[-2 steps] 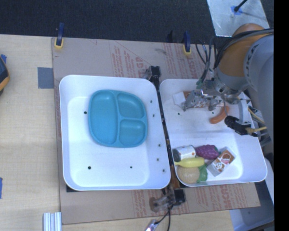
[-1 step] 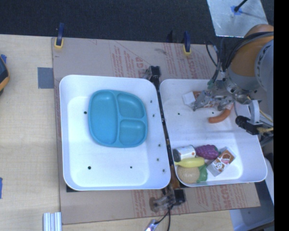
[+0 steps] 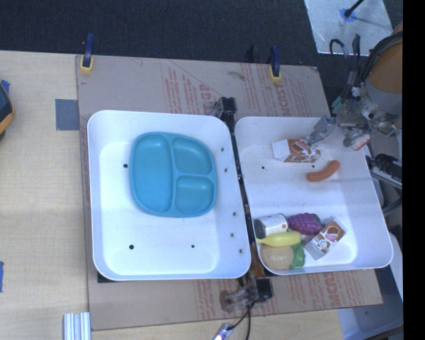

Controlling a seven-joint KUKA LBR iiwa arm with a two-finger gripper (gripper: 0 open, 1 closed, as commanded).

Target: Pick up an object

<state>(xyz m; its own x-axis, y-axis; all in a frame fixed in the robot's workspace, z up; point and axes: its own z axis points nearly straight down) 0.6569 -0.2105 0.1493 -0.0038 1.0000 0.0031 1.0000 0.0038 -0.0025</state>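
Note:
The right bin (image 3: 354,197) holds a white and brown packet (image 3: 295,150) near its far edge, with an orange sausage (image 3: 322,171) just in front of it. My gripper (image 3: 338,137) hangs over the bin's far right corner, open. One finger (image 3: 317,134) slants down close to the packet's right end, and the other sits further right. Nothing is between the fingers. At the bin's near edge, a tin can (image 3: 270,225), purple grapes (image 3: 304,223), a yellow banana (image 3: 280,239), a second packet (image 3: 326,237) and a round bun (image 3: 274,257) lie packed together.
The left bin (image 3: 113,246) holds a blue divided plate (image 3: 173,173). Clamps (image 3: 274,61) pin the cardboard sheet at the far edge. The arm's orange band (image 3: 386,66) is at the upper right.

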